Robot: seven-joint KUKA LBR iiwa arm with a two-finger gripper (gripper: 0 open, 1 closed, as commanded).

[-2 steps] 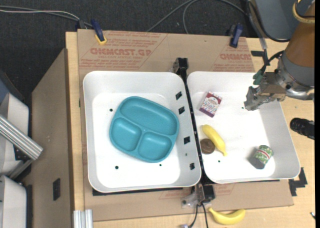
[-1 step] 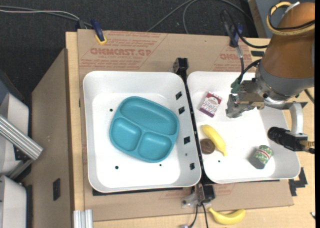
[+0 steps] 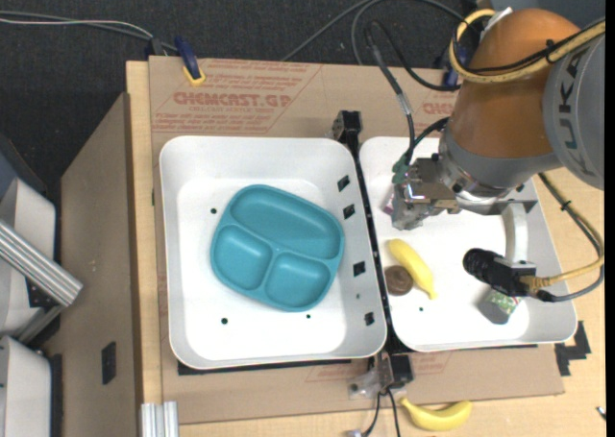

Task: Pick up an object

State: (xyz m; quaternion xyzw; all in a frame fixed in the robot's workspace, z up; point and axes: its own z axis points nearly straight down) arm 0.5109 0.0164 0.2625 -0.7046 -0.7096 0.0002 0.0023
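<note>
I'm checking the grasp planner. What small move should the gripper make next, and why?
Probably a short shift toward the yellow banana and down. The gripper sits in the right white bin just above the banana in the view, nothing visible between its fingers. A small brown round object touches the banana, so aim for its free end.

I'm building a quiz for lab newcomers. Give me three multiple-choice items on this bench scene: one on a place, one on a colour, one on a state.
1. Where does the divided plate lie?
A. left bin
B. right bin
C. cardboard

2. What colour is the banana in the right bin?
A. green
B. yellow
C. red

3. Where is the end effector?
A. over the plate
B. off the bench
C. above the right bin

Key: 1 A, the plate sits in the left bin; 2 B, the fruit is plainly yellow; 3 C, it hangs above the banana's bin.
</note>
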